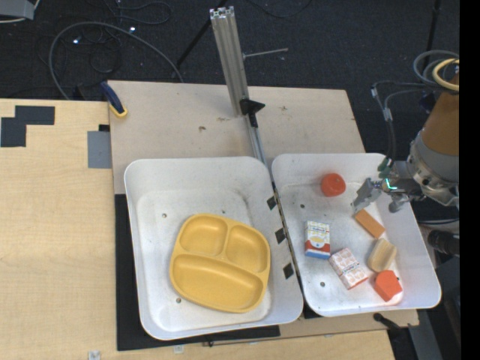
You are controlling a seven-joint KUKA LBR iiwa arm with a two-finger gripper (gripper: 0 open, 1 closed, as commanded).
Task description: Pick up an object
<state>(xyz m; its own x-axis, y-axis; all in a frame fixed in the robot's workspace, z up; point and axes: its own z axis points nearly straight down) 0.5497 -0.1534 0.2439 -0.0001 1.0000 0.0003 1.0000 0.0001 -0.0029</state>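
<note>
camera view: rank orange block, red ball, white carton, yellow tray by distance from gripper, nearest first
From the gripper, over the right bin:
1. orange block, just below it.
2. red ball, to its left in the view.
3. white carton, lower left, mid-bin.
4. yellow tray, far off in the left bin.

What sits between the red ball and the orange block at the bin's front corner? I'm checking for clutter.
In the camera view, the tan block and beige piece lie between the red ball and orange block.
</note>
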